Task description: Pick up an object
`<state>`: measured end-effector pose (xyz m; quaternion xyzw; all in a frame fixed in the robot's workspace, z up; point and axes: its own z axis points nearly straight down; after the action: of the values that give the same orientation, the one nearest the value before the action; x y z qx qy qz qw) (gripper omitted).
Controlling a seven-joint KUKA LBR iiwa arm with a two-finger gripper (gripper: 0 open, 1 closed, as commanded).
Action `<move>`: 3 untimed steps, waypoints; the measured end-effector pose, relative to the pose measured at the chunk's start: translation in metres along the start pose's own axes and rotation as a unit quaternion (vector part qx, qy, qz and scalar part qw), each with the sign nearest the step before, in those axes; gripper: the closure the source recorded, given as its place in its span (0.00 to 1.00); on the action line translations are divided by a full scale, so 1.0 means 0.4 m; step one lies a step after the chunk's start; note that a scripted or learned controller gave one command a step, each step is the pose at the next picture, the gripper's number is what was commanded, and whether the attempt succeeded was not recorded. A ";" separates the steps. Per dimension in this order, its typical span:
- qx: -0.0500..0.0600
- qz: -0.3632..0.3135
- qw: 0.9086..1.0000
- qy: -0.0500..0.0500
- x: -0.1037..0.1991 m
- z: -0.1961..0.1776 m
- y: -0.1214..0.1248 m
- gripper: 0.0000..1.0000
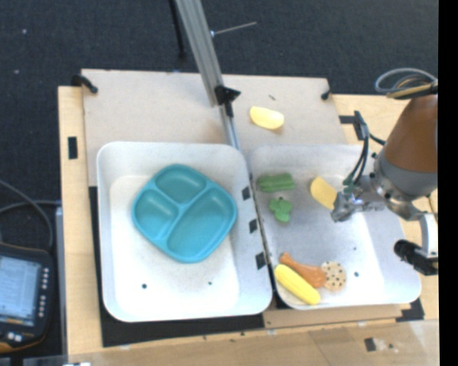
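My gripper (342, 208) hangs over the right bin (382, 277), just right of and slightly below a yellow wedge-shaped piece (322, 190). Nothing shows between its fingers. Left of it lie a green flat piece (275, 181) and a small green chunk (281, 210). At the bin's front edge lie a yellow banana-like piece (296, 284), an orange carrot-like piece (302, 269) and a speckled round cookie (333, 275).
The left bin (118, 280) holds a blue divided plate (185, 211). A yellow lemon-like piece (266, 117) rests on the bench behind the bins. A metal pole (202, 40) rises from between the bins at the back.
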<state>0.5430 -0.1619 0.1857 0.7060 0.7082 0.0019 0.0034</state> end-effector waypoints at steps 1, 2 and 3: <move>0.000 0.000 1.000 0.000 -0.030 -0.139 0.008 1.00; 0.002 -0.001 1.000 0.001 -0.031 -0.157 0.010 1.00; 0.002 -0.002 1.000 0.001 0.115 -0.154 0.018 1.00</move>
<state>0.5496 -0.1156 0.2472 0.7045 0.7097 0.0010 0.0009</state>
